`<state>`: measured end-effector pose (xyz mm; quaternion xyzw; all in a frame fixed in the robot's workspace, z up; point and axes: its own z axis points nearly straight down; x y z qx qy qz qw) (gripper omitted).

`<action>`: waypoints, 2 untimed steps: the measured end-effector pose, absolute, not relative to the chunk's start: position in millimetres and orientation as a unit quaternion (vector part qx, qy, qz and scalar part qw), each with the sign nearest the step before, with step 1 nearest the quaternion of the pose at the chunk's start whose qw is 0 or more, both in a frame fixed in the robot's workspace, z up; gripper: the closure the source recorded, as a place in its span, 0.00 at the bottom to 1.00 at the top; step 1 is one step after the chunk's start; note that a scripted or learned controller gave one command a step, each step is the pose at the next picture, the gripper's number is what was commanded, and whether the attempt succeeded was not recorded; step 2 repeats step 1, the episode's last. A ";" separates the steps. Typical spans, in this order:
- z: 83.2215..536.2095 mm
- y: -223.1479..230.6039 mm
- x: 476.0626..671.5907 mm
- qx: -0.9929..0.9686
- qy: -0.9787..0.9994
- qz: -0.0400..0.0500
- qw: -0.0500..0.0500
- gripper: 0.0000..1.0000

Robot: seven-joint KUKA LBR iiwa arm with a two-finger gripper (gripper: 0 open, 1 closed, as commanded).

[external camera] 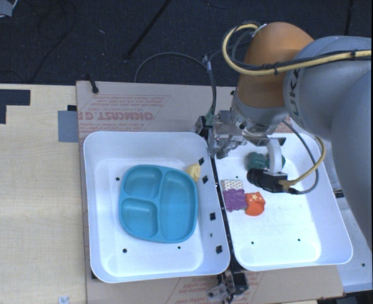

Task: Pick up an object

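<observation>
In the camera view the gripper (227, 145) hangs just right of frame centre, over the dividing wall at the upper left corner of the right bin (300, 246); whether it is spread or closed I cannot tell. Candidates lie in that bin: a purple toy piece (234, 199) touching a small orange-red toy (254, 204), with a teal object (257, 159) above them. All look light and rigid, probably slick plastic; the orange-red toy's sides seem the easiest hold. A blue divided plate (158, 202) fills the left bin (104, 246), a yellow scrap (193, 170) beside it.
</observation>
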<state>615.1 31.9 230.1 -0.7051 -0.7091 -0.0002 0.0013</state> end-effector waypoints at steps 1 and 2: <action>218.6 86.8 622.6 -0.706 -0.709 0.001 0.001 1.00; 218.6 86.8 622.6 -0.706 -0.709 0.001 0.001 1.00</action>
